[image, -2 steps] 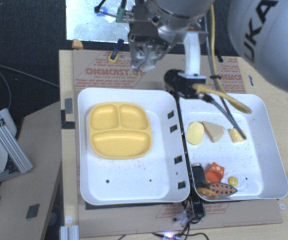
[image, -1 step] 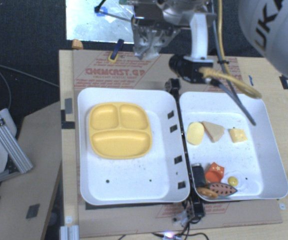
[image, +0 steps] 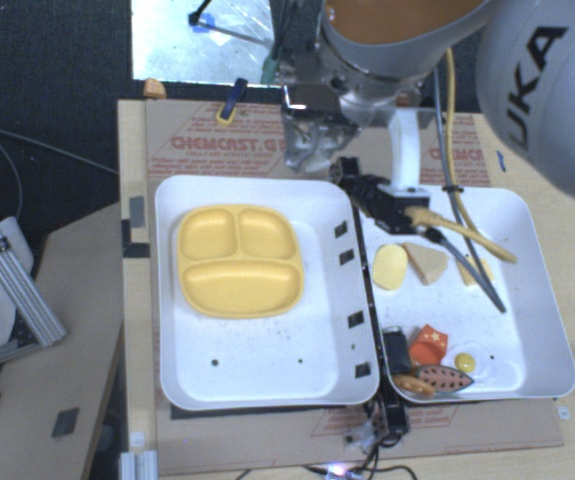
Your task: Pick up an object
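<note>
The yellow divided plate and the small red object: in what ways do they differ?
The yellow divided plate lies alone in the left bin; the small red object sits among other pieces in the right bin. The plate is far larger, flat, with three compartments; the red object is compact. Neither is touched by the gripper.

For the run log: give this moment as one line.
arm: above bins' far edge | gripper: fingers unclear, nothing seen held | left bin: yellow tray | right bin: small toys | pick: not yet done

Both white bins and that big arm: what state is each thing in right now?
Yellow divided plate: flat, upright, in left bin.
Pale yellow piece: lying in right bin.
Tan wedge: lying beside it.
Orange toy: near front edge.
Arm: above the bins' far edge.
</note>
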`<state>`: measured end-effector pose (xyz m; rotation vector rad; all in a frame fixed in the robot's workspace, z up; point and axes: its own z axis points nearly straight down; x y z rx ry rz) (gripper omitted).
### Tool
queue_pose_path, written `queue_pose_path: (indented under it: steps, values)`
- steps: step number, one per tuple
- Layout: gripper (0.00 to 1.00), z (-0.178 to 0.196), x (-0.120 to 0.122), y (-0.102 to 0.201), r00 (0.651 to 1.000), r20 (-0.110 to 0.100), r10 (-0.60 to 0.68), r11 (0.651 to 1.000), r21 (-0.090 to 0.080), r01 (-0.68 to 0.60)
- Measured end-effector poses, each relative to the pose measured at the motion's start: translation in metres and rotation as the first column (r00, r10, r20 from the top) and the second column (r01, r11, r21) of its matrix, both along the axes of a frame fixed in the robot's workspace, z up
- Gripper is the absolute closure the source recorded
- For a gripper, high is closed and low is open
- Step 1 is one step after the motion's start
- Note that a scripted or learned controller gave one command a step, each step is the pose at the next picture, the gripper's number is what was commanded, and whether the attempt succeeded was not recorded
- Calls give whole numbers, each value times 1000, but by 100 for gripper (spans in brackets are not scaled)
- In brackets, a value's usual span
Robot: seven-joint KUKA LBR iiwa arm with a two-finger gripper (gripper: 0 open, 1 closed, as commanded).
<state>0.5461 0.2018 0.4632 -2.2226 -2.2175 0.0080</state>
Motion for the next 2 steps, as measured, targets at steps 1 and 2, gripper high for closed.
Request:
queue_pose_path:
  steps: [1, 2]
  values:
    - [100, -80, -12, 33, 1000, -2, 8, 1000, 0, -8]
    - [100, 82, 42, 32, 1000, 26, 7, 1000, 9, -7]
